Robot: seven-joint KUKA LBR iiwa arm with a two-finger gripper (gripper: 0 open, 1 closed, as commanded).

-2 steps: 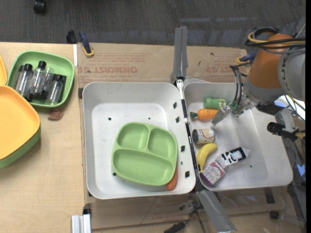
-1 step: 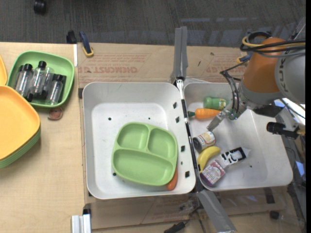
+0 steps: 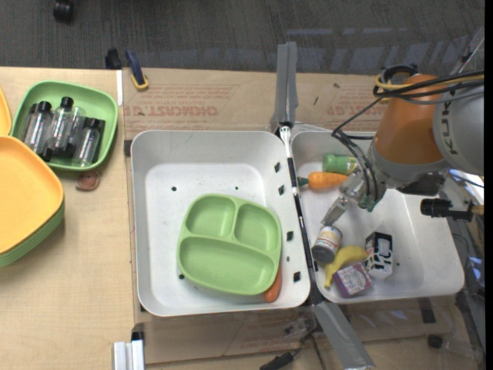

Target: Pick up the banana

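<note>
banana (image 3: pixel 344 257) just beside can (image 3: pixel 326 243), on its near side in right bin (image 3: pixel 431 284) | long axis slanting toward near-left | gripper (image 3: pixel 337 209) just beyond can, apart from banana, nothing held, opening unclear

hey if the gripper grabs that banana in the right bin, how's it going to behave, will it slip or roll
The banana is curved, so it would probably rock or pivot rather than roll. Its smooth skin may slip between narrow fingers. A small can and a purple packet lie against it, so those would likely shift as it lifts.
</note>
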